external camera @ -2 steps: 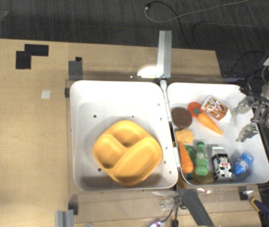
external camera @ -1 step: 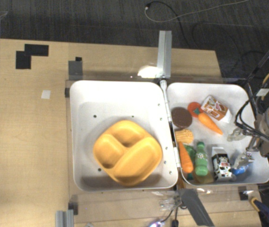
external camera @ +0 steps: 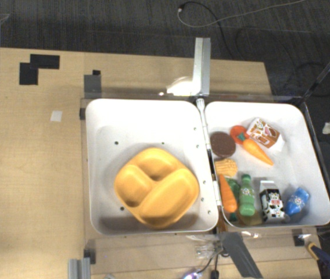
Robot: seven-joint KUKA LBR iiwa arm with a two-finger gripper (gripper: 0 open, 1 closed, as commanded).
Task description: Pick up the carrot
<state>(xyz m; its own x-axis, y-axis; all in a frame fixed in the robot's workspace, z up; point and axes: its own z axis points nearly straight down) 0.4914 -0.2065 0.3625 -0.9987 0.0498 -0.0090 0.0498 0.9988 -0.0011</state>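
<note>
Carrot [external camera: 258, 151] lies in the right bin [external camera: 296, 156], against the carton [external camera: 262, 132]. Risks: tight neighbours could jam a grasp, and the similar orange piece [external camera: 229, 195] beside the green bottle [external camera: 247, 195] could be taken instead.

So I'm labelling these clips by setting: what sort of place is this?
Likely a robotics lab bench, not a kitchen. Two white bins sit on a wooden bench; one bin holds toy food such as a carrot, and loose cables trail over the dark carpet behind.
</note>
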